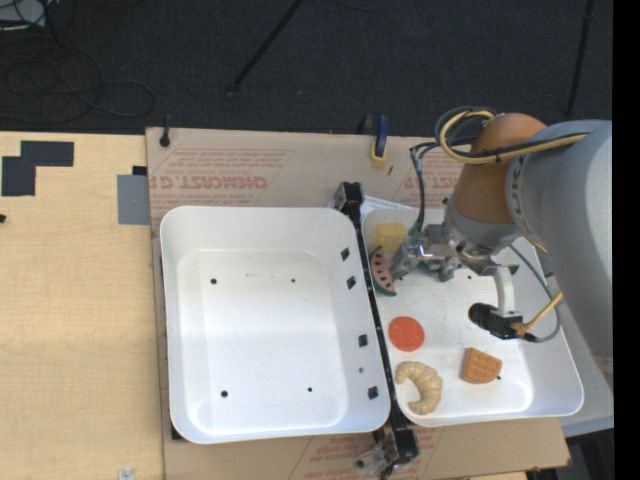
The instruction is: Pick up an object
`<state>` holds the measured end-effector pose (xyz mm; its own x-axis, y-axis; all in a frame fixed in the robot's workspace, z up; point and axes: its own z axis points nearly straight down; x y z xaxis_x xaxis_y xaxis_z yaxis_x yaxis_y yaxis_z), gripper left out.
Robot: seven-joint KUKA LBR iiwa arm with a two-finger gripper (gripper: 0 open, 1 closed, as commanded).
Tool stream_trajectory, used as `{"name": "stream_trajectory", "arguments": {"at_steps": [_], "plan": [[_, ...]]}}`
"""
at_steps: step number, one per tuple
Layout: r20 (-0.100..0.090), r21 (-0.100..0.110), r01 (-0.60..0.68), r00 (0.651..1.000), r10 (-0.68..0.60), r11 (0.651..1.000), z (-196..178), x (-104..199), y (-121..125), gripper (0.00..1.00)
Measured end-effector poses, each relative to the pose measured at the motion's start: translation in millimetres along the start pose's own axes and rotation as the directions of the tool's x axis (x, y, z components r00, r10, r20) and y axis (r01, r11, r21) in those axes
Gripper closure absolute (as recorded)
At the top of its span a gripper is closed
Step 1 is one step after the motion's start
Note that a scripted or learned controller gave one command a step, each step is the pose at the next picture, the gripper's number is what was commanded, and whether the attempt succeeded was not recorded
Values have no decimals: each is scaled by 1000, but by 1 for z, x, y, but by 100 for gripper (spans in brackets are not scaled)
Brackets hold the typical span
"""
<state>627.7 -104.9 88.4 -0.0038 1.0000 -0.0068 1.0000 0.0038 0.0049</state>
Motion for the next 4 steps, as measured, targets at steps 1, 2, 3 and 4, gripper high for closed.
{"name": "stream_trajectory", "arguments": {"at_steps": [1,2,3,4], "plan": [[-6,5,-4,1000,4,1000,1,-31,17,0],[-4,6,-5,1000,5,1000,1,-78,16,0],[-4,-11,0,1000,0,1000,-259,-37,-2,0],[-10,18,-1,1000,1,1000,-45,6,14,0]]}}
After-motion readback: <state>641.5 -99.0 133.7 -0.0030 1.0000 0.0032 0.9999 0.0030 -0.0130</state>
